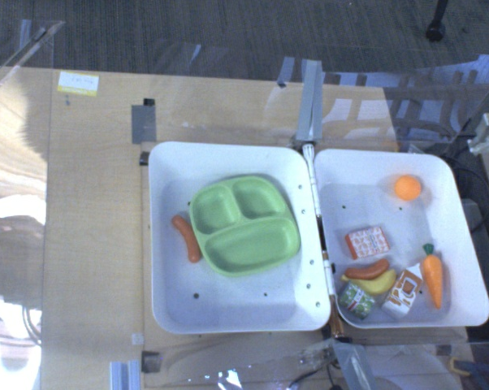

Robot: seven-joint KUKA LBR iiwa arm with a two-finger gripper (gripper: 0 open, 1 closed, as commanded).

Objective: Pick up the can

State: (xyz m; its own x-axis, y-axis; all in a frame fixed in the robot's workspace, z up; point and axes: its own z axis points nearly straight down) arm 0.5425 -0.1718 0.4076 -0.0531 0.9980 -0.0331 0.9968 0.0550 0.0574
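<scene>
- In the right bin [464, 210], at its near-left corner, lies the can [357, 299]: small, green label, apparently on its side, though it is too small in view to be sure of its long axis.
- Landmark: the can. Touching it on the far-right side, a banana [377, 282] with a red sausage [365, 270] on top. Just right of the can, a small carton [403, 289]; beyond that, a carrot [432, 276].
- Farther from the can toward the bin's middle, a red-and-white packet [367, 241]; well apart at the far side, an orange ball [408, 188].
- Left of the can, across the bin wall, the left bin [159, 218] holds a green divided plate [244, 225] and a second sausage [187, 238].
- Tool state: cannot tell how far open the gripper is or whether it has hold of anything.
- Judgement: arm enters from the right, so the can sits at the far end of its reach across the bin, hemmed by corner walls and the banana. Approach from above looks cleanest; risk is nipping the banana or carton.
- Pick not yet done; can rests in the bin.
</scene>
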